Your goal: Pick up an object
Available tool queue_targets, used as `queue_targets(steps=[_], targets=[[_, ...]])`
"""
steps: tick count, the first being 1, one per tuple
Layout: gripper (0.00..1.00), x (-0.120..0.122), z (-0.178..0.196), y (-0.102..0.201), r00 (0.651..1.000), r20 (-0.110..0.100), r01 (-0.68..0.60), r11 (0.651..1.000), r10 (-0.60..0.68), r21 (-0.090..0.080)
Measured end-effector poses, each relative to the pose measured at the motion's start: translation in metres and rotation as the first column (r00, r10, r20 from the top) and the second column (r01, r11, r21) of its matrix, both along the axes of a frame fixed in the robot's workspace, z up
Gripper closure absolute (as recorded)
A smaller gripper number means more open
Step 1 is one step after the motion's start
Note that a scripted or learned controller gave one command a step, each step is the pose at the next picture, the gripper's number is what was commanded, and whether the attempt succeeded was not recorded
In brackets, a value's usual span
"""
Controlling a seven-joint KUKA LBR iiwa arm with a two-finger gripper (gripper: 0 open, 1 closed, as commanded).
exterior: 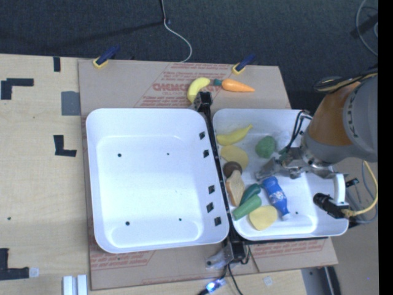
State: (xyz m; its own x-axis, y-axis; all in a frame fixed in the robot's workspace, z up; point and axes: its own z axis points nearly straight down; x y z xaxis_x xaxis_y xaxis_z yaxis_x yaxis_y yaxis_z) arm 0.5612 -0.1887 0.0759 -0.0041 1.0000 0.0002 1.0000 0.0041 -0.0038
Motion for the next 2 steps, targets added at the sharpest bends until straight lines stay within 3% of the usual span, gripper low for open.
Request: queue_targets(steps=[1,2], targets=[[0.0,0.058,0.009,0.028,1.0,0.007,-0.002,1.0,0.002,-0.001],[0.0,0.107,0.008,0.091,1.0,-0.009,-0.006,1.0,0.006,-0.004]])
